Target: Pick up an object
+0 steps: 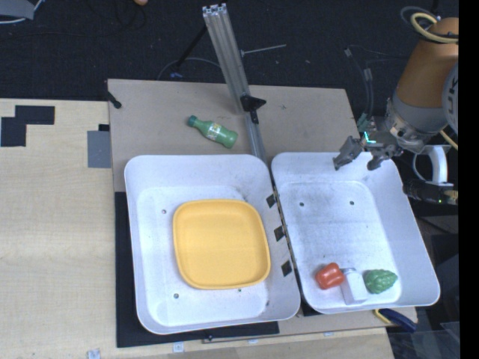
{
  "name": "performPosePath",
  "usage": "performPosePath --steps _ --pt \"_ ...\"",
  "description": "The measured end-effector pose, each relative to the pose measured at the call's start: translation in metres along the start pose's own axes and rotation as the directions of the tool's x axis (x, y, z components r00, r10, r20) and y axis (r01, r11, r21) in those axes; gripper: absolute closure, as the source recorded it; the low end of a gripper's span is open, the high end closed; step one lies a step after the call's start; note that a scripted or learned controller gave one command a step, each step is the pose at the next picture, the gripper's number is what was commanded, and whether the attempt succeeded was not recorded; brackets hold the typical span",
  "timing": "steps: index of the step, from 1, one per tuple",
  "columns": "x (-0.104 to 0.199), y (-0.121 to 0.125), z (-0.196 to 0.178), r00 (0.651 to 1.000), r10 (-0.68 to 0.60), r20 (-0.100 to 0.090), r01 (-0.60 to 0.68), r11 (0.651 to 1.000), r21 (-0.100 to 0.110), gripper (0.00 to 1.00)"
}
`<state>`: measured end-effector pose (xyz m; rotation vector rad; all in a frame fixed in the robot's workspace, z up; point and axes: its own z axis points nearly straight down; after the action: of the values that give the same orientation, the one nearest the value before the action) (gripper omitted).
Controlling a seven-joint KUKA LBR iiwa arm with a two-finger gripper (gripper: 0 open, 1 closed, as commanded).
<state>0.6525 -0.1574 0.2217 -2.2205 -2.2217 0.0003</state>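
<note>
Overhead, my pincer hangs spread wide with nothing between its fingers, above the far rim of the right shallow white bin. At that bin's near edge lie a small red rounded object, a white block and a green lumpy object; the left shallow white bin holds a square yellow plastic plate.

Candidate objects lie in the right bin, near its front edge: a red-orange rounded item, a small white block just beside it, and a green lumpy item next to the block.
</note>
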Motion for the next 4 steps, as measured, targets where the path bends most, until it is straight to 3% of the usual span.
performPosePath --steps 1,4 --pt "0.0 0.0 0.0 1.0 0.0 0.0 0.0 1.0 0.0 0.0" --pt "0.008 -0.004 0.132 1.0 -0.001 0.0 0.001 1.0 0.003 0.0"
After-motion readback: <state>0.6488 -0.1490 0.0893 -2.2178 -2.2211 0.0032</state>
